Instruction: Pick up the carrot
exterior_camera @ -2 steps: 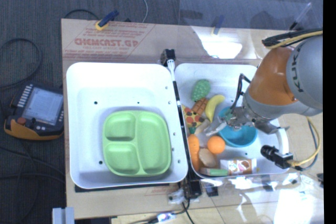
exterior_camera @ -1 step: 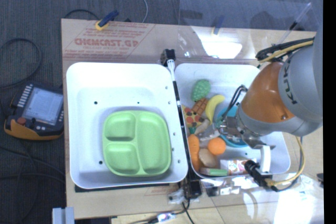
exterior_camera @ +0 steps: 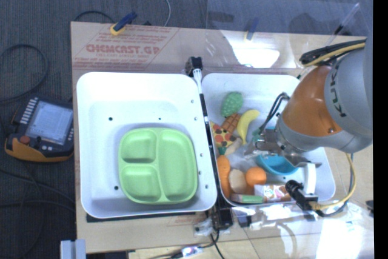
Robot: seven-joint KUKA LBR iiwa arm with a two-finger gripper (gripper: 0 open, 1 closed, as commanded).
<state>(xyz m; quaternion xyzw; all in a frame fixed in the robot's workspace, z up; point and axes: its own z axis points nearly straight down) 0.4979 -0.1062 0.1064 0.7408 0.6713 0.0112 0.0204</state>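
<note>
Finger state could not be told. Gripper (exterior_camera: 257,144) sat low in right bin (exterior_camera: 315,188), over toy food pile. Carrot (exterior_camera: 224,171) lay by bin's left wall, apart from gripper, beside orange (exterior_camera: 256,176). Green plate (exterior_camera: 159,165) occupied left bin (exterior_camera: 97,100).

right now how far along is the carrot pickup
Done so far: the arm has reached in over the right bin, its wrist above the pile of toy food. In hand: nothing visibly; the carrot lies against the bin's left wall, beside the orange and below the banana. Left: get the gripper onto the carrot, close on it and lift. The green plate sits in the left bin.
</note>
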